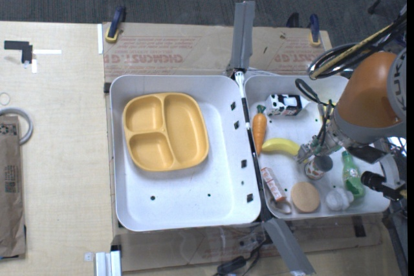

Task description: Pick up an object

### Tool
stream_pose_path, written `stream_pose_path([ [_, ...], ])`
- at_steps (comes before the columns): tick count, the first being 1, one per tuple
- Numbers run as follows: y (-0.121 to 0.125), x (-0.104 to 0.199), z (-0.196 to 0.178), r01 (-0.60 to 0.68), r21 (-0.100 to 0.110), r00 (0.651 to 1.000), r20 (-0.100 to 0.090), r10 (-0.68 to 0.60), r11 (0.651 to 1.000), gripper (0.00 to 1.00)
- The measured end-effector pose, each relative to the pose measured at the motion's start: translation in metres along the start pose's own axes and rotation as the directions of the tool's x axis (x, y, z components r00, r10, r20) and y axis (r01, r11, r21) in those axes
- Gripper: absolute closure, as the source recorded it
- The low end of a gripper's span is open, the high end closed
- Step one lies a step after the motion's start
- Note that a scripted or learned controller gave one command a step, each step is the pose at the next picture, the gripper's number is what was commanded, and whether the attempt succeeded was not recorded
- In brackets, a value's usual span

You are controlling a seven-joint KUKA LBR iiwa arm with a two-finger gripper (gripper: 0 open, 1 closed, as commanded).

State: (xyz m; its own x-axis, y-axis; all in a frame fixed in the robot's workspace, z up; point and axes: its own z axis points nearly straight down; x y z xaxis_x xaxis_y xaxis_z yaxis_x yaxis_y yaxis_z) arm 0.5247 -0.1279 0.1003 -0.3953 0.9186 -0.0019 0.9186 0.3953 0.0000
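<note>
The right bin (284, 81) holds a carrot (259, 129), a banana (281, 147), a black-and-white cow toy (284, 104), a red-and-white wrapped bar (272, 184), a round tan disc (306, 197), a green bottle (351, 174) and a pale round object (336, 200). My gripper (315, 155) is low in this bin, just right of the banana's tip, over a small round red-and-white item (317, 168). The arm's orange band (369, 90) rises above it at the right. The fingers are small and cluttered.
The left bin (129, 203) holds a yellow three-compartment plate (166, 131). A grey divider bar (242, 35) runs between the bins at the back. Blue clamps (116, 22) hold cardboard behind them. A brown bag (10, 184) lies at the bench's far left.
</note>
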Motion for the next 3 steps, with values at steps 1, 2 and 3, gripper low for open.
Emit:
stream_pose_path([
  [1,0.0,0.0,0.0,0.001,0.0,1.0,0.0,-0.001,1.0,0.0],
  [2,0.0,-0.001,-0.009,-0.004,0.0,1.0,0.001,0.004,1.0,1.0],
  [3,0.051,0.062,-0.111,-0.048,0.0,0.999,-0.001,0.048,0.999,1.0],
])
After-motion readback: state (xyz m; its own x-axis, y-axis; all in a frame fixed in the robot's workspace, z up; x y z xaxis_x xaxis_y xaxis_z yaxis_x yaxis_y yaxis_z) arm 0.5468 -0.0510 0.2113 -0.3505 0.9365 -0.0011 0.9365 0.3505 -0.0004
